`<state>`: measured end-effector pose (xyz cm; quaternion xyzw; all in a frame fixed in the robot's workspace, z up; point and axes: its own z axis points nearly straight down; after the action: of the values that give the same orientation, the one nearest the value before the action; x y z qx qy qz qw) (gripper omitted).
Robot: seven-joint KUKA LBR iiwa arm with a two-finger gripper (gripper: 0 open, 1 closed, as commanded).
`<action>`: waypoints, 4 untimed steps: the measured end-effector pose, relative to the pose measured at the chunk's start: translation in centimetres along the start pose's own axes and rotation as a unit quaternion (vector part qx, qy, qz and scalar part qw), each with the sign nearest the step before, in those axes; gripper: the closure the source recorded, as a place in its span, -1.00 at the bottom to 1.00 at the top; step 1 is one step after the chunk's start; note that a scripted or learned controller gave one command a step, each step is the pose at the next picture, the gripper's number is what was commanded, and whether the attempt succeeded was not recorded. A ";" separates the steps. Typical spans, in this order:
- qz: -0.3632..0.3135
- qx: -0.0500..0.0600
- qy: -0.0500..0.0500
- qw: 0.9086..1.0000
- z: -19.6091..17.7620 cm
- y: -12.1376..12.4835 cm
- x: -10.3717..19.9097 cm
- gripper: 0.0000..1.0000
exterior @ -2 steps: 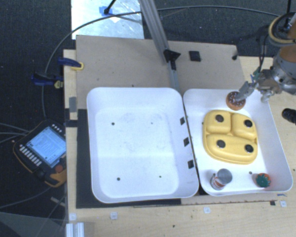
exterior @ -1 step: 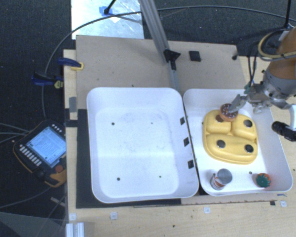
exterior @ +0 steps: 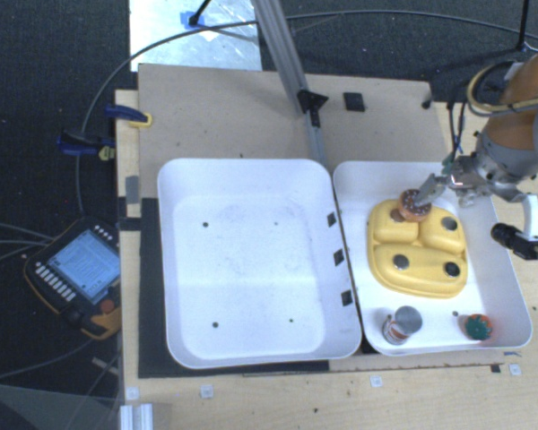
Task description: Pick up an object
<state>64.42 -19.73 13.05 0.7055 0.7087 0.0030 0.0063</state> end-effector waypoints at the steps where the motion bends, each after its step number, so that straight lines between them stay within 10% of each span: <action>1: 0.000 0.001 0.000 1.000 0.4 0.0 0.0 -1.00; 2: -0.001 -0.001 0.000 1.000 -0.6 0.1 0.0 1.00; 4: -0.001 0.002 0.001 1.000 -10.9 0.8 -0.6 1.00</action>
<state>65.11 -20.28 23.99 0.7050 0.7092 0.0019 0.0038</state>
